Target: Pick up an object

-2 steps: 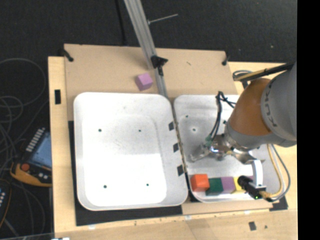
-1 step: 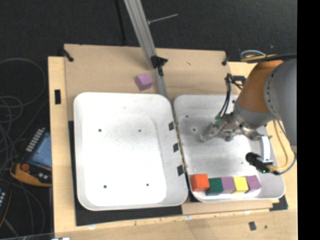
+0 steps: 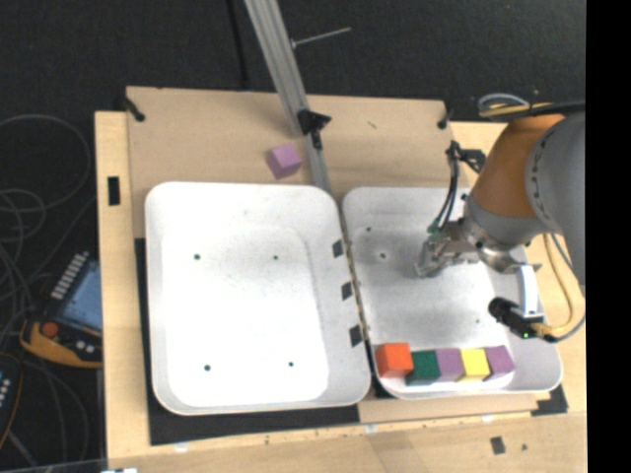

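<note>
Along the near edge of the right bin (image 3: 394, 215) lies a row of small blocks: orange (image 3: 395, 358), green (image 3: 425, 365), light purple (image 3: 451, 364), yellow (image 3: 476, 363) and purple (image 3: 499, 359). My gripper (image 3: 431, 261) hangs over the middle of the right bin, well behind that row and apart from it. I see nothing between its fingers. One more purple block (image 3: 284, 160) rests on the bench behind the left bin.
The left bin (image 3: 242, 299) sits beside the right one, with black clips along their shared edge. A slanted metal pole (image 3: 281, 67) rises from the bench behind the bins. Cables and a handheld pendant (image 3: 64, 313) lie on the floor at the left.
</note>
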`<state>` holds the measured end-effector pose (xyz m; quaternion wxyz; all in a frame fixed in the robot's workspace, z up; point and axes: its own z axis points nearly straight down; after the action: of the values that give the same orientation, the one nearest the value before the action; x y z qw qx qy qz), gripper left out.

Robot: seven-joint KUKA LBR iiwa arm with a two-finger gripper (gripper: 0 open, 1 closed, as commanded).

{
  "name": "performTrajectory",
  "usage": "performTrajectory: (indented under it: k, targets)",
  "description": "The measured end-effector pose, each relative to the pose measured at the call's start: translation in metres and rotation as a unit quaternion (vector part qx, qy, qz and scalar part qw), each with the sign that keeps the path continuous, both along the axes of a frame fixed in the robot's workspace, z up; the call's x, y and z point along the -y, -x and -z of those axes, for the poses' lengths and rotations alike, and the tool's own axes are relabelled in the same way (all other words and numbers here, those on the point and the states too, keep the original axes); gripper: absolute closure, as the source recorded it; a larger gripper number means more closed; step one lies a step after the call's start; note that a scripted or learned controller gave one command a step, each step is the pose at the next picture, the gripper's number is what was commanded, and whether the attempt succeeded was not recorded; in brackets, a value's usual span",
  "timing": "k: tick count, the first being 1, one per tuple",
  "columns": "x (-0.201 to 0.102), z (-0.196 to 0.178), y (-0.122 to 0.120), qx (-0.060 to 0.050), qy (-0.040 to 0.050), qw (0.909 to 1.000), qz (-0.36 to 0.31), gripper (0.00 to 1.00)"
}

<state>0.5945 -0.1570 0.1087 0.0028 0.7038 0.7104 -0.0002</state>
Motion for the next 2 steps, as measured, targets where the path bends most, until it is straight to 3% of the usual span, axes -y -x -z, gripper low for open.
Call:
performTrajectory:
  k: [1, 2]
  targets:
    - [0.0198, 0.0106, 0.0133, 0.0, -0.0012, 1.0, 0.005, 1.0]
    - [0.0191, 0.011, 0.0133, -0.001, -0.0009, 1.0, 0.004, 0.0]
